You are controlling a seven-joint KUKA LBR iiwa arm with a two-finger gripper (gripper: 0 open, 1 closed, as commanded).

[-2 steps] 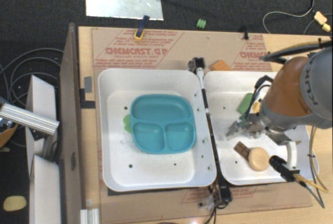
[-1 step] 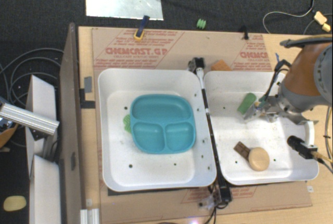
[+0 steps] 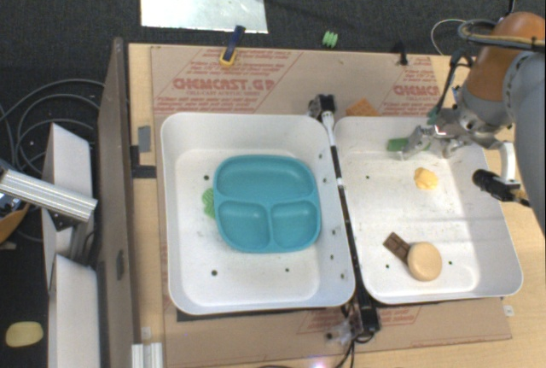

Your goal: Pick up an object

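Left bin [image 3: 183, 187]: holds a blue tray [image 3: 267, 203] with three compartments, lying flat near the bin's middle. A green scrap [image 3: 207, 201] pokes out from under the tray's left edge.

Divider: the two bins touch along a dark seam between them.

Right bin [image 3: 490, 268]: holds the loose items described below.

Green piece [image 3: 397, 144]: lies on the right bin's floor near its far rim, just left of the gripper.

Brown block [image 3: 395, 245]: lies near the front of the right bin, touching or almost touching the tan disc.

Tan disc [image 3: 425, 261]: round, flat on the floor at the bin's front, well apart from the gripper.

Yellow lump [image 3: 426, 178]: on the floor in the far half of the right bin, just in front of the gripper and apart from it.

Gripper [image 3: 433, 138]: low over the far rim area of the right bin. Finger spread cannot be told; the metal parts blur together at this angle. Nothing is seen between them.

Arm [image 3: 512, 72]: enters from the right, orange band above the wrist.

Progress: no item lifted; all lie on the bin floors. The green piece appears the likely target, being nearest the gripper, though the yellow lump is also close.

Remaining: close on one item and raise it clear of the bin.
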